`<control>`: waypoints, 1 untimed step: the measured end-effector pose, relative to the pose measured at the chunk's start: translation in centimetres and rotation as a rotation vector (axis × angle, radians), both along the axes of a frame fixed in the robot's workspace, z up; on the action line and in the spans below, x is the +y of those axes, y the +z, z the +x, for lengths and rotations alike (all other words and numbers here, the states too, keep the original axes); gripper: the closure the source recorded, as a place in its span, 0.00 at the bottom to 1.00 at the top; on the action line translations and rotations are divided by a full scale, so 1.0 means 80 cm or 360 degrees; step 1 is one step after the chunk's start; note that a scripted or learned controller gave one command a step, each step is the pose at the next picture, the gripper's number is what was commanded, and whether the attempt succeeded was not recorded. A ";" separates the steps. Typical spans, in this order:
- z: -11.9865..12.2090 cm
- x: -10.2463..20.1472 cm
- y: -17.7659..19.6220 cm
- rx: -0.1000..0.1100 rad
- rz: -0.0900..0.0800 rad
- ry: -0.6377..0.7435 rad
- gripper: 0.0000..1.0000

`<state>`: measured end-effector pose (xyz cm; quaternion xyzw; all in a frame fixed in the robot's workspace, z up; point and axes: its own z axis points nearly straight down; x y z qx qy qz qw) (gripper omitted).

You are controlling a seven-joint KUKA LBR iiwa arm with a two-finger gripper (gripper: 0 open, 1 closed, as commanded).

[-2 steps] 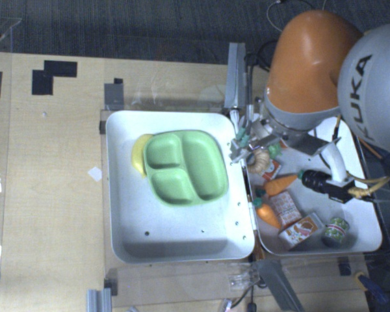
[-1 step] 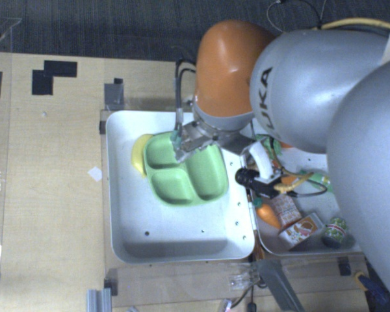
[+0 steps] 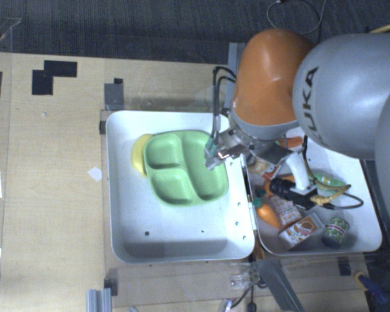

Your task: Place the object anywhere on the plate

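Tool (image 3: 216, 153) low over right edge of green plate (image 3: 184, 168); grip state cannot tell. Arm (image 3: 325, 90) reaching from right, orange band above wrist. Plate in left bin (image 3: 182, 239), yellow object (image 3: 140, 155) tucked at plate's left rim. Clutter in right bin (image 3: 367, 236).

two bins (image 3: 182, 249), one plate (image 3: 182, 168) (green)
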<state>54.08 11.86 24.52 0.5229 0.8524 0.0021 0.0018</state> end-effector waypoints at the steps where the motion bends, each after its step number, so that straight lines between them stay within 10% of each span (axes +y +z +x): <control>1: -0.051 -0.044 0.086 -0.0004 -0.0002 0.0256 1.00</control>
